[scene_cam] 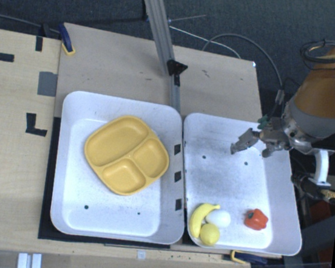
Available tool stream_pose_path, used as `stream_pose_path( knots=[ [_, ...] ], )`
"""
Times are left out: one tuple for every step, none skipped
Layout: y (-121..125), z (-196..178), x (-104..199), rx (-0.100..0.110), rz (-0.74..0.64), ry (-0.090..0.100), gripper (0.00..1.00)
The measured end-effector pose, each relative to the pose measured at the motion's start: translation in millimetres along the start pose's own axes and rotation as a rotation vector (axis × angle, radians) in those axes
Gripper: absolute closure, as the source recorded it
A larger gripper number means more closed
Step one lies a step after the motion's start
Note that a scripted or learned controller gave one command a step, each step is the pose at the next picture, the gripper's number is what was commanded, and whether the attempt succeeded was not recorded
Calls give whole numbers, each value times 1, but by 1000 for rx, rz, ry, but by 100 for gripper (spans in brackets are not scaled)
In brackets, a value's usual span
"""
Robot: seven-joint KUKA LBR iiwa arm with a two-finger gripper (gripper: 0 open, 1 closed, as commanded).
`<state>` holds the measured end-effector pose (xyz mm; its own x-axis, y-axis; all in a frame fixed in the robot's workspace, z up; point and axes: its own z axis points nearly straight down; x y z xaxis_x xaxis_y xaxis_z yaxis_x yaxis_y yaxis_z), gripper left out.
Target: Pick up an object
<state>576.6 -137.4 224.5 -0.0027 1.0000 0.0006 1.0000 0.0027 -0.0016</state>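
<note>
In the right bin (235,176) several small objects lie near the front edge: a yellow banana (201,214), a white egg (219,219), a yellow lemon (210,233) and a red pepper (256,219). My gripper (253,145) hangs over the bin's far right part, well behind these objects. Its two fingers are spread apart, and nothing is between them.
A yellow divided plate (127,154) lies in the left bin (71,167). A slanted metal pole (162,31) crosses the bench behind the bins. The arm's orange band (326,90) stands at the right edge.
</note>
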Motion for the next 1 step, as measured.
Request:
stream_pose_path(
  knots=[
    [0, 0, 0, 0, 0, 0, 0]
  ],
)
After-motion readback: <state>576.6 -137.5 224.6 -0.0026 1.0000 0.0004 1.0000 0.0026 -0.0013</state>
